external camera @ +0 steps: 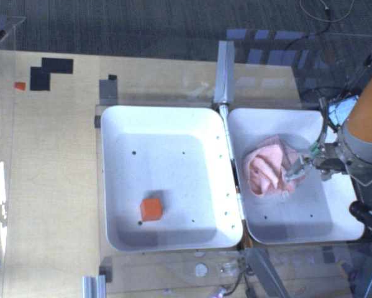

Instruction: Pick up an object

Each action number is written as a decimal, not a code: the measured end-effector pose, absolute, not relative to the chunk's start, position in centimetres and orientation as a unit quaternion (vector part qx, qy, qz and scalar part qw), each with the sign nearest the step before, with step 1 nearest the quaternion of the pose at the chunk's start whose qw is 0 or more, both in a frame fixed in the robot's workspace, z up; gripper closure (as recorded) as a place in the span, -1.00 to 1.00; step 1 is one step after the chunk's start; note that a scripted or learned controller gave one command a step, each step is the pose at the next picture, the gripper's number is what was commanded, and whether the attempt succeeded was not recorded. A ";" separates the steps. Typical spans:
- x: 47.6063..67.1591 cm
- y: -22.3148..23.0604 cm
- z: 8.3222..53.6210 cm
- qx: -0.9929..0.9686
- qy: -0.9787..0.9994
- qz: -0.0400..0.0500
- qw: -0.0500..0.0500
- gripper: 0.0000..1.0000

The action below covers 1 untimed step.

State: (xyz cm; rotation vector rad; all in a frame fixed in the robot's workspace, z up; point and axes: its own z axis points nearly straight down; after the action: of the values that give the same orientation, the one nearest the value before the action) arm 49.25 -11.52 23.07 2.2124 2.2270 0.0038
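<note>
A crumpled pink cloth [267,168] lies in the right bin [297,219], near its left wall. My gripper [295,171] reaches in from the right and sits at the cloth's right edge, touching or just above it. An orange block [151,209] rests in the left bin [161,126], toward its front left.
The two white bins sit side by side with a metal divider bar [225,73] behind their joint. Black markers [49,72] and a small orange tag [19,86] lie on the wooden bench at the far left. Cables and frame parts crowd the right side.
</note>
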 end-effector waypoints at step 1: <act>54.5 -11.7 12.0 0.690 0.724 0.001 0.001 -1.00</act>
State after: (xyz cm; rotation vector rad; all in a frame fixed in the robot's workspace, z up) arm 54.47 -11.66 12.02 2.1658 2.2736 0.0029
